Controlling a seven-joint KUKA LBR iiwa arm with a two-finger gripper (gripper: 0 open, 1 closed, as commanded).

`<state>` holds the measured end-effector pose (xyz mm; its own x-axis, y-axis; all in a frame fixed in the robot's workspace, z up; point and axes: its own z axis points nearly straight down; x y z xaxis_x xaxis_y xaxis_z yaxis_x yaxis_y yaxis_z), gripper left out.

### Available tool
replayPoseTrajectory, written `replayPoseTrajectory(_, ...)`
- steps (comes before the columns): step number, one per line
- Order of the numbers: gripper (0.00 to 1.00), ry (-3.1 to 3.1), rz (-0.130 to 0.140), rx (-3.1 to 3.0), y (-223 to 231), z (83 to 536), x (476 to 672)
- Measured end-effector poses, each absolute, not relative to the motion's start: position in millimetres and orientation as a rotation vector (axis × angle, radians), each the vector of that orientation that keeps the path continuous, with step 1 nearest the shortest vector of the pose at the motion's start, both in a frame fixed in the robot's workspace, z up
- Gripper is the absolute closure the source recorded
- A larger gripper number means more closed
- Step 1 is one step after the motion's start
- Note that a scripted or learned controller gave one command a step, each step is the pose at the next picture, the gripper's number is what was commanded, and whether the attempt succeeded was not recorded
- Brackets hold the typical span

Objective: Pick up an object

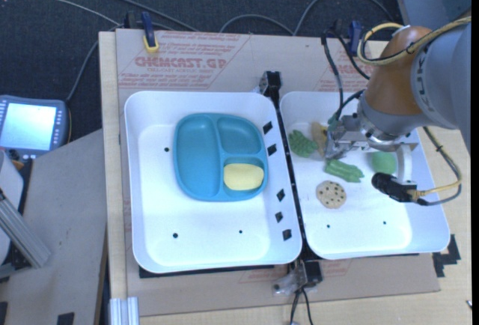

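Camera view. The surface carries two white bins side by side. The left bin holds a blue tray near its middle; a yellow item lies in the tray's compartment nearest the surface's front edge, on the side toward the right bin. The tray keeps this item apart from the loose objects.

The right bin holds the candidate objects. A green leaf lies near the bin's left wall. A green pod lies toward the bin's middle. A cookie lies just beside the pod, toward the surface's front edge. A second green piece shows beyond the arm, toward the right edge.

The arm reaches in over the right bin's rear half. The tool hangs low, between the leaf and the pod and just above the pod. The wrist body hides the working end, so whether the tool is apart or together cannot be told. No object shows clamped in it.

Judgement: the pod is the probable target, because the tool sits closest to it. The pick is not yet complete.
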<state>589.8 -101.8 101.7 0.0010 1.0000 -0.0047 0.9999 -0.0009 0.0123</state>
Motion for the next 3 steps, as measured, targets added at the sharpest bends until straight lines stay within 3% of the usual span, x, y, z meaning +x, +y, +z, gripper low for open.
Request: replayPoseTrajectory(3,1.0,2.22,0.005,2.217,-114,240,599.1)
